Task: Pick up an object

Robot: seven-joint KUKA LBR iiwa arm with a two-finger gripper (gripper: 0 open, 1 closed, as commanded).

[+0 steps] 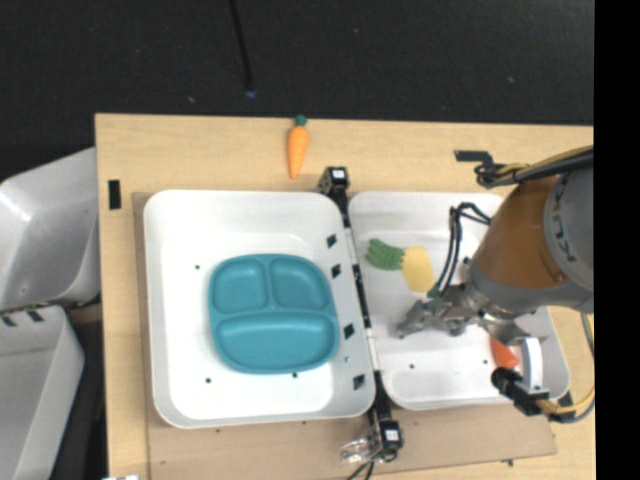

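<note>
A yellow toy fruit point(417, 267) with a green leafy top point(383, 254) lies in the right bin point(440, 383), near its far left side. My gripper point(412, 321) hangs low over the right bin's floor, just in front of the yellow fruit and a little apart from it. Nothing shows in the gripper. An orange-red object point(505, 353) peeks out from under the arm's wrist at the bin's right side, mostly hidden. The arm's orange band point(520, 238) covers the bin's far right part.
A blue divided plate point(272, 311) lies in the middle of the left bin point(170, 268). A toy carrot point(297, 148) rests on the wooden bench behind the bins. Black clips point(334, 179) sit along the seam between the bins. Cables point(485, 168) run at the back right.
</note>
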